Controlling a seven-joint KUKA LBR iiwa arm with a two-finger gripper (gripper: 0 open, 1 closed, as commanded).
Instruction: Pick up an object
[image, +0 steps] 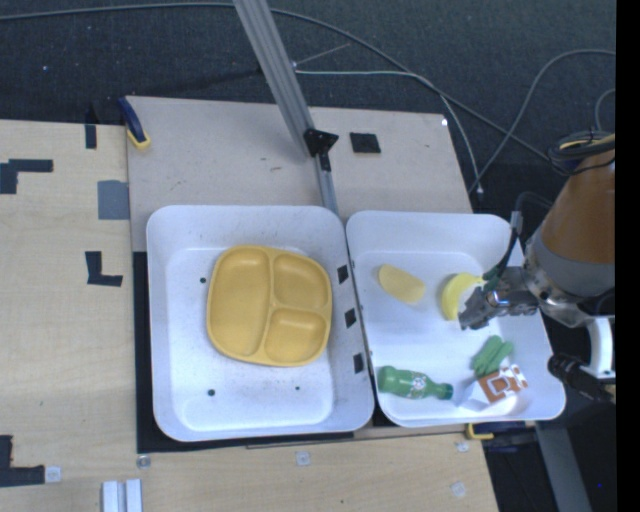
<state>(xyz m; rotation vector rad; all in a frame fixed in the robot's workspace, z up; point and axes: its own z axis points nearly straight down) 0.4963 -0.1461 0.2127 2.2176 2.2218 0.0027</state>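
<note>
Approach step: my end effector (478, 308) sits beside the rounded yellow plastic piece (458, 294); grip state indeterminate. Next: descend and close.

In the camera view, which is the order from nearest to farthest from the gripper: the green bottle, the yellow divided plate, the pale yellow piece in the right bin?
From the gripper:
1. Pale yellow piece, right bin, just left of the gripper.
2. Green bottle, lying near the right bin's front edge.
3. Yellow divided plate, in the left bin, plainly farthest.
</note>
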